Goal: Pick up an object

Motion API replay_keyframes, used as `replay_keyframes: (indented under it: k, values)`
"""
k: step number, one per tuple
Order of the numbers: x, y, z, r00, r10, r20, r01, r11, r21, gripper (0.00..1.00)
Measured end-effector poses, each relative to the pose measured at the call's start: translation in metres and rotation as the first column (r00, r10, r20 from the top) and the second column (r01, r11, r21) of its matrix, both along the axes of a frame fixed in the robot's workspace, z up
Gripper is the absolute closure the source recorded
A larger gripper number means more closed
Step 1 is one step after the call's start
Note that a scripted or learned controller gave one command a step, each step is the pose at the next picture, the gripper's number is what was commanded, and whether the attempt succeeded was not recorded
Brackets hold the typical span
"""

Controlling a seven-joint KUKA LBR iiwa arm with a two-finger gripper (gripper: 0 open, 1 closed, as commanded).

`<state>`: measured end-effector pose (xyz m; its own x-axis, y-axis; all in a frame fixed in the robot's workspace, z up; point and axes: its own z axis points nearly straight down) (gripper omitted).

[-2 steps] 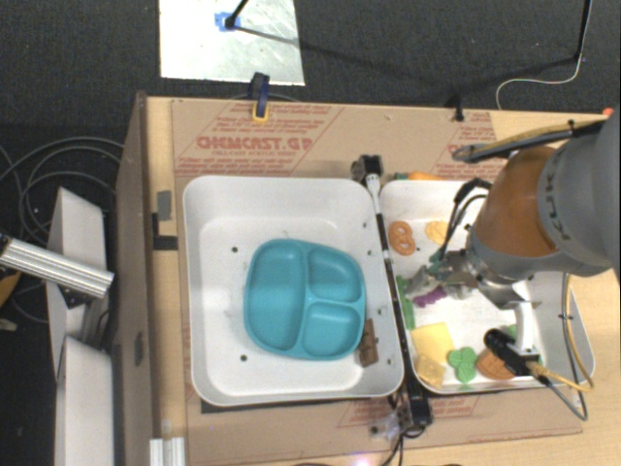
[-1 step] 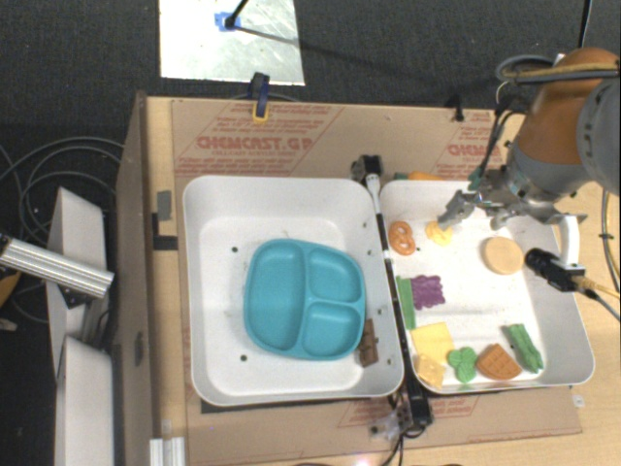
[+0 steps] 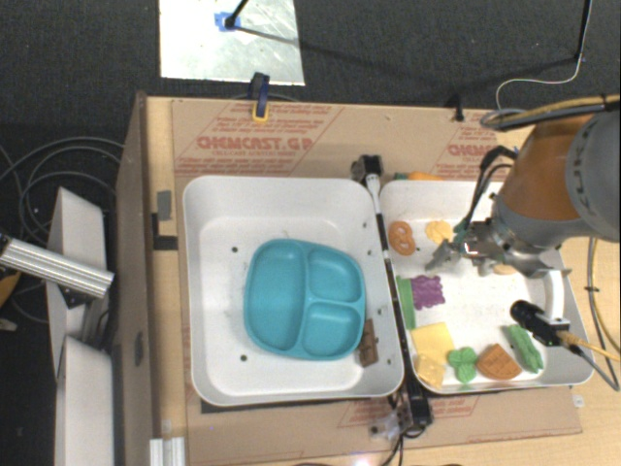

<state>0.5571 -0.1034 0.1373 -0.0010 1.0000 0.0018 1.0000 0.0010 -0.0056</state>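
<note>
Nearest, along the front wall of the right-hand shallow white bin [image 3: 480,311], lay a green lumpy toy piece [image 3: 463,362], an orange-brown toy wedge [image 3: 498,362] and a green toy pea pod [image 3: 527,348], with a pale yellow plastic block [image 3: 434,340] just behind the lumpy piece. Level with these, a small brown piece [image 3: 369,343] sat at the right edge of the left-hand shallow white bin [image 3: 218,260], just beside a teal divided plastic plate [image 3: 306,299] in that bin's middle. Farther back in the right bin, a purple toy grape bunch [image 3: 427,290] lay beside a thin green strip [image 3: 406,305]. Beyond it the gripper [image 3: 454,250] hung over the bin on the grey arm with orange band [image 3: 548,178]; wide or narrow, could not tell. Just past it lay a small yellow toy piece [image 3: 439,231] and an orange toy pretzel [image 3: 401,237], side by side near the far wall. Behind both bins, printed brown cardboard [image 3: 291,136]; farthest, a silvery sheet [image 3: 231,27] on dark floor.
</note>
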Motion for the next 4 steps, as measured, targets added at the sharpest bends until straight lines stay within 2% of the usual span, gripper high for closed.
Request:
replay_keyframes:
  k: [1,2,3,4]
  values:
    - [-0.021,0.019,-0.055,1.000,-0.002,0.007,0.002,1.000,-0.005,0.00]
    - [-0.018,0.019,-0.041,1.000,0.000,0.013,0.000,1.000,-0.003,1.00]
    - [0.035,0.058,0.053,1.000,0.009,0.020,-0.009,1.000,-0.001,1.00]
    - [0.031,0.054,0.047,1.000,0.003,0.007,-0.003,1.000,-0.002,0.00]
